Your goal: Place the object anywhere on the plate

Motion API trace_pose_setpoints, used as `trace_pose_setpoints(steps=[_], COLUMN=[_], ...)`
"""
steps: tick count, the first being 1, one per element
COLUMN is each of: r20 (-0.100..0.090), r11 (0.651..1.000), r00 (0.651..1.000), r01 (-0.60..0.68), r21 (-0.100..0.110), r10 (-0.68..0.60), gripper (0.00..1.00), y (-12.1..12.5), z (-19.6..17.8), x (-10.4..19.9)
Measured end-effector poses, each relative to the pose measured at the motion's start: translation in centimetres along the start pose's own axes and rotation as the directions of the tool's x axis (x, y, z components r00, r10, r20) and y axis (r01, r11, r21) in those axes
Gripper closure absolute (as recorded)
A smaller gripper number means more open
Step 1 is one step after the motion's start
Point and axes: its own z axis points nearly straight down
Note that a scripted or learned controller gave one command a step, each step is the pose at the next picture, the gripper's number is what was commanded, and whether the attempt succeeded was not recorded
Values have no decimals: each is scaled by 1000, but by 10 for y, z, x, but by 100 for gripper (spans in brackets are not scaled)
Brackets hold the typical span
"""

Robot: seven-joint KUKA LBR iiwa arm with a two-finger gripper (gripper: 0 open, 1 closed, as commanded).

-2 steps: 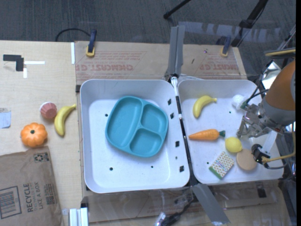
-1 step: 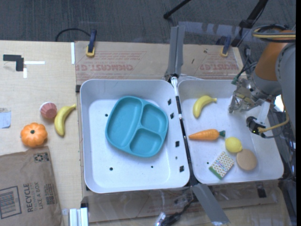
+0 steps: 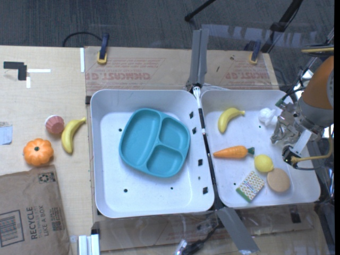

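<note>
Gripper point(image 3: 283, 130) over right bin's point(image 3: 313, 195) far-right edge; finger spread not discernible, nothing visibly held. Glossy curved banana point(image 3: 229, 118) right of the smooth blue three-compartment plate point(image 3: 154, 142); tapered carrot point(image 3: 231, 152) just below banana.

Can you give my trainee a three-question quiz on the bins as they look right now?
1. True or false: the blue plate lies in the left bin.
2. Which item lies nearest the carrot's leafy end: A) the banana, B) the lemon, C) the round cookie?
3. Fill in: the gripper hangs over the ____ bin, near its far right side.

Key: 1 true. 2 B. 3 right.
</note>
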Motion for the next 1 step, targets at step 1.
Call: trace_pose_setpoints(steps=[1], r20=[-1], r11=[997], r00=[997], r01=[71], r21=[0], r10=[-71], gripper=[100], y=[-91], z=[-14], x=[-46])
